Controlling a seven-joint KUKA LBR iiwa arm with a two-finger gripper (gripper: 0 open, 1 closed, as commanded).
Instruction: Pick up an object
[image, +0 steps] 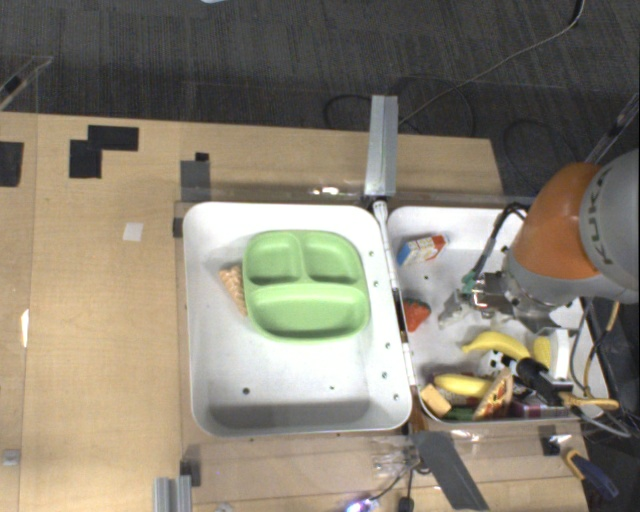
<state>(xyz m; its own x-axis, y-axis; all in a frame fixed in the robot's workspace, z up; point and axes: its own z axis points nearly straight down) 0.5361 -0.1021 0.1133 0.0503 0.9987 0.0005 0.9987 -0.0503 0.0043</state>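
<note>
Banana (497, 344) just below the end effector (466, 300), apparently ungrasped.

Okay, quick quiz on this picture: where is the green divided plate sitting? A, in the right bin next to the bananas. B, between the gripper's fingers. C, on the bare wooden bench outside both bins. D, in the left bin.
D: the green divided plate lies flat in the left bin, while the bananas and the arm's gripper are over in the right bin.
</note>
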